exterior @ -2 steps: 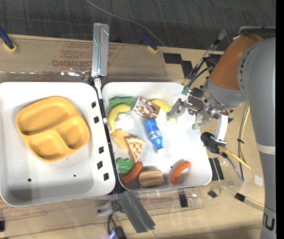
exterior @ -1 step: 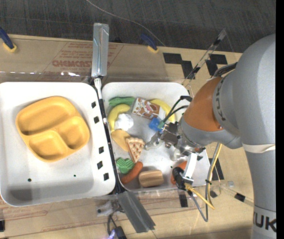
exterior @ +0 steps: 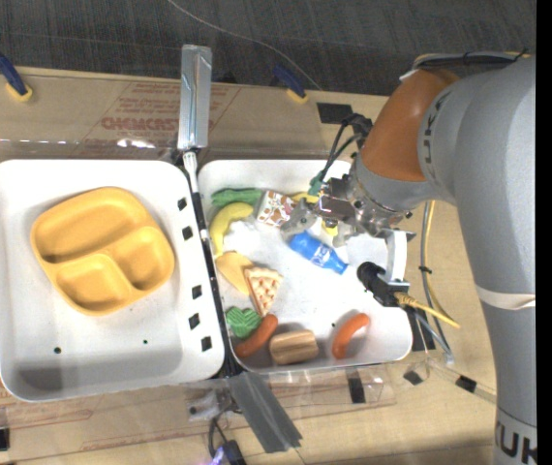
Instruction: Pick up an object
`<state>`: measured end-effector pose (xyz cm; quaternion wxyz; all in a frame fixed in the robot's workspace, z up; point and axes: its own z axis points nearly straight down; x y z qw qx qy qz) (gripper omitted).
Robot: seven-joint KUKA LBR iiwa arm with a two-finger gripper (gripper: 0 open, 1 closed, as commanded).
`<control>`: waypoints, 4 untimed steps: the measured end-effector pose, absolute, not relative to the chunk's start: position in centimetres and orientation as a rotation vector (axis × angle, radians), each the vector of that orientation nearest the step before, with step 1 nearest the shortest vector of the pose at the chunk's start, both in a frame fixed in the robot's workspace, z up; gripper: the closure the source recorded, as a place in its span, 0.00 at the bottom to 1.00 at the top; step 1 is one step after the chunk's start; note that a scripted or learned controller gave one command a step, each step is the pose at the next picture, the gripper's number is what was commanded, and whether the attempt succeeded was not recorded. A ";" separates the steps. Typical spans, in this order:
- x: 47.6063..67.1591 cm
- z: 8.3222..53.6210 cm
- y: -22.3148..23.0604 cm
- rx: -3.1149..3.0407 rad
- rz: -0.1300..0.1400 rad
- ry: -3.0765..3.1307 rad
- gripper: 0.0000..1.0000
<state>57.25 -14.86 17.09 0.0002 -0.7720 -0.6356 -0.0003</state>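
The right bin [exterior: 383, 349] holds several toy foods: a blue bottle [exterior: 317, 252], a banana [exterior: 224, 223], a green piece [exterior: 233, 199], a printed packet [exterior: 274, 208], a pizza slice [exterior: 261, 288], a bread roll [exterior: 293, 346], a red-orange sausage [exterior: 351, 333] and another sausage [exterior: 255, 338]. My gripper [exterior: 338, 213] hangs low over the bin's back right part, just above the blue bottle's far end. The wrist hides its fingers.
A yellow divided plate [exterior: 102, 248] lies in the left bin [exterior: 24, 356]. A metal divider bar [exterior: 193, 100] stands between the bins at the back. Cables [exterior: 429, 308] trail off the right bin's right side. The grey arm [exterior: 479, 182] covers the right.
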 end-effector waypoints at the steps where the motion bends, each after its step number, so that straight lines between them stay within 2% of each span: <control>1: 59.8 9.2 -17.0 -2.426 0.002 -1.995 0.00; 2: 59.8 10.1 -16.9 -2.419 0.004 -1.998 1.00; 3: 59.8 10.1 -16.9 -2.419 0.005 -1.998 0.00; 4: 59.9 18.5 -20.5 -2.495 -0.005 -1.915 0.00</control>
